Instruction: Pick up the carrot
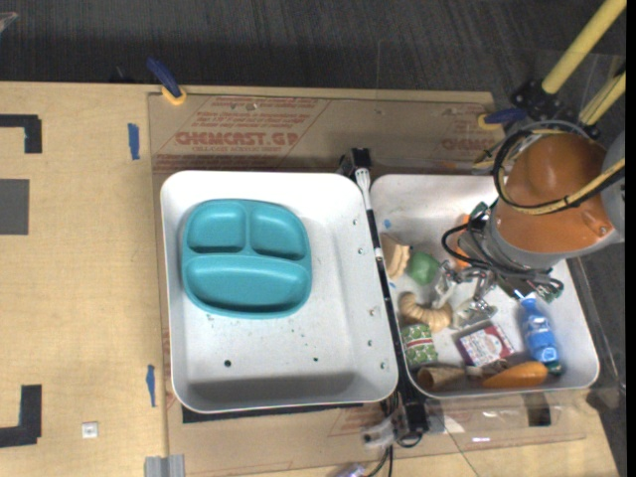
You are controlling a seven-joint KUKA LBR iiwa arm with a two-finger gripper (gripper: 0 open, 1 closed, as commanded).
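the carrot [513, 374] lies in the right bin [417, 195], in the lower right of the frame, close against that bin's lower wall. its long axis runs nearly left to right across the picture, with the orange body toward the right and a paler, brownish end pointing left. it is touching or almost touching a small dark red packet [484, 346] just above it, and a blue bottle [540, 334] stands just up and to the right of its thick end.

the hand [467, 284] hangs over the middle of the same bin, below the arm's orange band [552, 192], which fills the right side of the frame. the metal fingers point down among the clutter, but they are too small and tangled with cables to read, so i cannot tell whether they are spread or pressed together. nothing is visibly pinched between them.

from the hand, the carrot lies down the frame and a little to the right, near but clearly apart, with the red packet in between. a green ball [423, 266] and a beige toy [429, 313] sit to the hand's left.

as i judge it, the grasp is not yet begun. the coming move calls for a shift toward the lower edge and fingers closing across the carrot's short width. the near wall and the packet leave little room there.

the left bin [199, 366] holds a teal divided plate [245, 256].
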